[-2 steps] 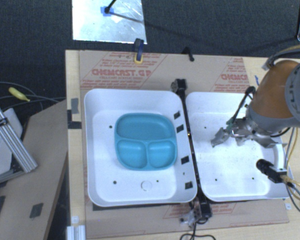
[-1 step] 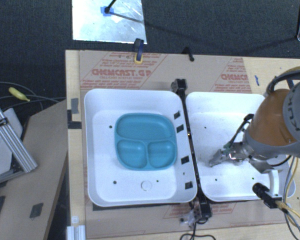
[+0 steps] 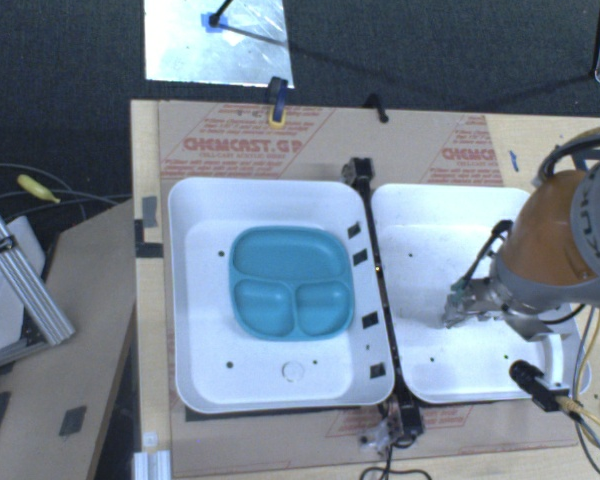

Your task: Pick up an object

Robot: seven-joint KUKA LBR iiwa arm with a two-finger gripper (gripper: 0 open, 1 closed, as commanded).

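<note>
Teal plate (image 3: 288, 282) with three compartments and rounded corners, glossy plastic, lies flat in the middle of the left bin (image 3: 202, 268), as we see it. Over the right bin (image 3: 420, 258), we cannot tell the gripper's (image 3: 458, 306) state.

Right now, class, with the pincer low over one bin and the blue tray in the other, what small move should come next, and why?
Probably lift and travel left across the divider. The pincer hangs over the right-hand white bin, with no object visible beneath it, while the blue three-compartment plastic tray lies in the left-hand white bin.
</note>
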